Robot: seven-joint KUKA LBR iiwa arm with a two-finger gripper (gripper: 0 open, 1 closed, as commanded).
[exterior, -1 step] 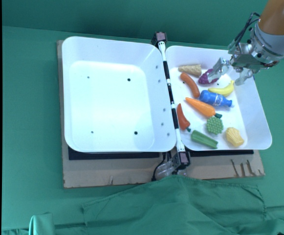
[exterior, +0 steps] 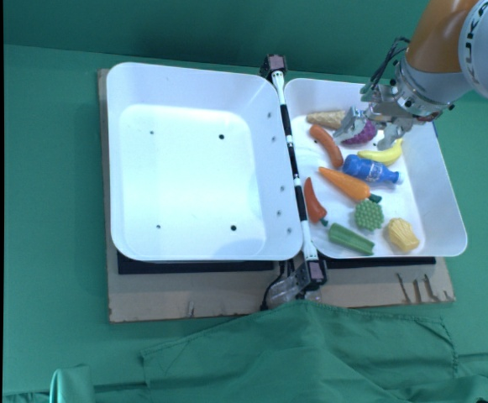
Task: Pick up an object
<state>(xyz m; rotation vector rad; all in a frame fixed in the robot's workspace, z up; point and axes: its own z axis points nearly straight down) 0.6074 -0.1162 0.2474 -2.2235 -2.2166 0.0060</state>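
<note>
A rumpled green cloth (exterior: 311, 355) lies along the bottom edge of the frame, overlapping the brown cardboard sheet (exterior: 185, 296) on the counter. On that sheet sit two shallow white bins side by side; the left bin (exterior: 126, 91) has nothing in it.

The right bin (exterior: 449, 225) carries the toy food. Nearest the lower edge lie a dark green vegetable (exterior: 350, 238), a yellow corn cob (exterior: 401, 235) and a round green knobbly piece (exterior: 368, 215). A red pepper (exterior: 313, 201) lies along the bin's left wall. Above these come an orange carrot (exterior: 344, 184) and a blue bottle (exterior: 369, 170), then a yellow banana (exterior: 382, 153) and a second reddish-orange piece (exterior: 327, 146). Toward the upper part of the bin are a tan piece (exterior: 327, 119) and a purple bunch of grapes (exterior: 360, 133).

The arm enters from the upper right, and its pincer (exterior: 378, 120) hangs directly over the grapes, at or just above them. Whether it is spread or closed cannot be told from here, and nothing is plainly held.

The step in hand looks like the descent onto a target, probably the grapes. The next move calls for closing squarely on them without catching the banana just beside, then a straight lift.
</note>
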